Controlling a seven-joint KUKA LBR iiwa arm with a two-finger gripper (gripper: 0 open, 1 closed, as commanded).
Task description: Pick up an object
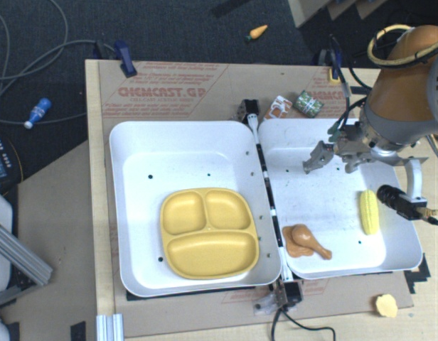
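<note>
Two shallow white bins sit side by side on the table [98, 190], which is covered with printed cardboard. The left bin [134, 148] holds a yellow divided plate [208, 233] lying flat toward its near side, with three compartments facing up. The right bin [297, 137] holds two loose objects: a corn cob [369, 212] lying lengthwise near the bin's right side, and a brown drumstick-shaped toy [306, 241] close to the near left corner, just beside the divider between the bins. The two are well apart from each other.

The arm [404, 84] enters from the right, its orange band above the grey wrist. The claw [335, 158] hangs over the far half of the right bin, with its fingers [316, 159] spread and nothing between them. It stands apart from both the corn cob and the drumstick toy.

Outside the bins, a small green can [308, 104] and a red-and-white packet [279, 108] lie on the cardboard behind the right bin. A yellow lump [386, 305] rests at the near right corner of the table. On the dark floor lie a blue bottle [38, 111] and a small orange piece [257, 31].
</note>
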